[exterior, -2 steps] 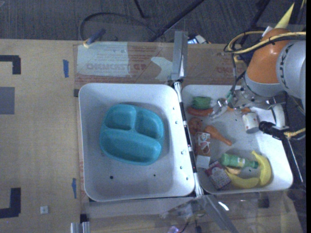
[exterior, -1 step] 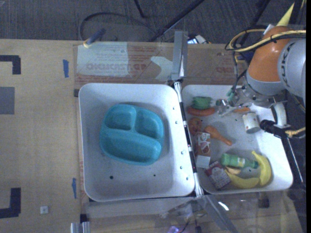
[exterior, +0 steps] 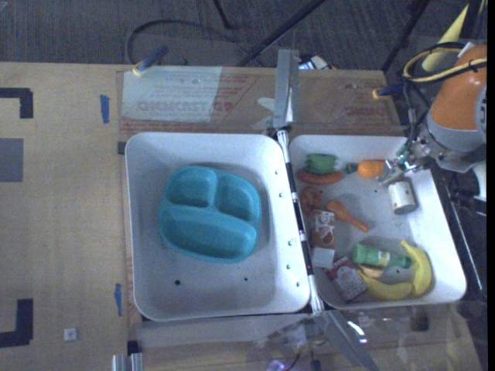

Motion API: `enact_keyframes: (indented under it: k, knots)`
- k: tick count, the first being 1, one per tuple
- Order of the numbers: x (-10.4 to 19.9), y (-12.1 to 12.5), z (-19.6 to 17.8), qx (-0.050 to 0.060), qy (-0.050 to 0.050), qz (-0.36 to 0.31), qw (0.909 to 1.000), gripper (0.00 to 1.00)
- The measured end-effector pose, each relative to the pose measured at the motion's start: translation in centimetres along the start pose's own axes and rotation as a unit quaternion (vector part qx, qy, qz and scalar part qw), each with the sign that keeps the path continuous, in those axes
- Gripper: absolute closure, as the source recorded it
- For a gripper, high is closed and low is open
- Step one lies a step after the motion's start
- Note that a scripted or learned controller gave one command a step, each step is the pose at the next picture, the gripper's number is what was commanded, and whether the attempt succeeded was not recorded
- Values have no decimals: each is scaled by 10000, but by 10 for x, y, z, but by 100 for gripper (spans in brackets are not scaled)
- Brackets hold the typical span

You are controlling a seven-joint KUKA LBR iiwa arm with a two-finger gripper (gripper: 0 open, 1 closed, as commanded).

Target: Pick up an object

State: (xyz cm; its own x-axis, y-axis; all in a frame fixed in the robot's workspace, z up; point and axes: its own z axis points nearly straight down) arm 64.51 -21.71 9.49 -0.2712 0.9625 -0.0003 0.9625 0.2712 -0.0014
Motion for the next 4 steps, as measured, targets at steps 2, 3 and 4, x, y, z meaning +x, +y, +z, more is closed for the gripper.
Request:
enact_keyframes:
  k: [2, 3, 4]
  knots:
    - [72, 44, -98, -23, -9, -278, 9996, 0]
    - [47, -1, 8, -25, -10, 34, 10000, 0]
    - [47, 1, -3, -53, -8, 36, 10000, 100]
